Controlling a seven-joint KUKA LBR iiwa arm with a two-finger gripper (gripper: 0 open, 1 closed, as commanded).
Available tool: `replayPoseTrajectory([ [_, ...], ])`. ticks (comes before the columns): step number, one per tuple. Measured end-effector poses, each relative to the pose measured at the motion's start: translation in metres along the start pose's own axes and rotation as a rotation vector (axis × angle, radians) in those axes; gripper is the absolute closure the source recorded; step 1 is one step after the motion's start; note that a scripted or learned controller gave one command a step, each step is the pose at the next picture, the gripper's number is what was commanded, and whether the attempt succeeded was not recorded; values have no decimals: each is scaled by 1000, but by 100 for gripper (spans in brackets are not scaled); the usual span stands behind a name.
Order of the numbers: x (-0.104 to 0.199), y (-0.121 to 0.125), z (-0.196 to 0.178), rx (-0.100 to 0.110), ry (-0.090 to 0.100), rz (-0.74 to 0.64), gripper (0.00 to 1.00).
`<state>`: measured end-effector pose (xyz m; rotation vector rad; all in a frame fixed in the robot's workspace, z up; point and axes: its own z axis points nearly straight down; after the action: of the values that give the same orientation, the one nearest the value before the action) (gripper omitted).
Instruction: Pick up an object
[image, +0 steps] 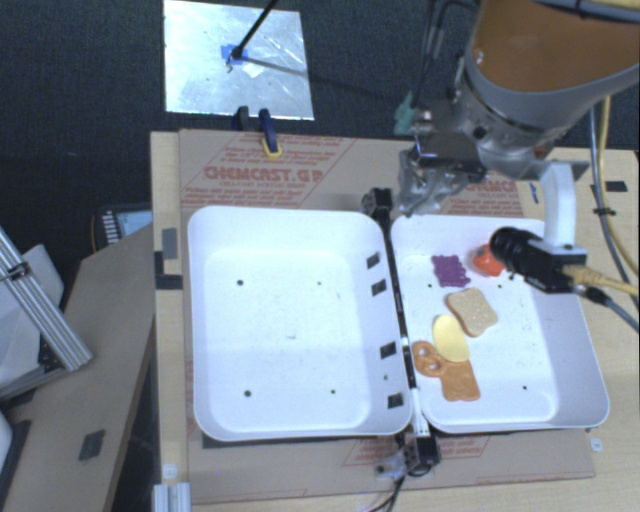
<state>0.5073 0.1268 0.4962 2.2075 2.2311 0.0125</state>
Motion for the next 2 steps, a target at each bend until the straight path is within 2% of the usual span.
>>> replayPoseTrajectory([
  [1, 80, -22, 36, 9, -2, -3, 100],
  [2, 109, 39, -42, -4, 1, 3, 100],
])
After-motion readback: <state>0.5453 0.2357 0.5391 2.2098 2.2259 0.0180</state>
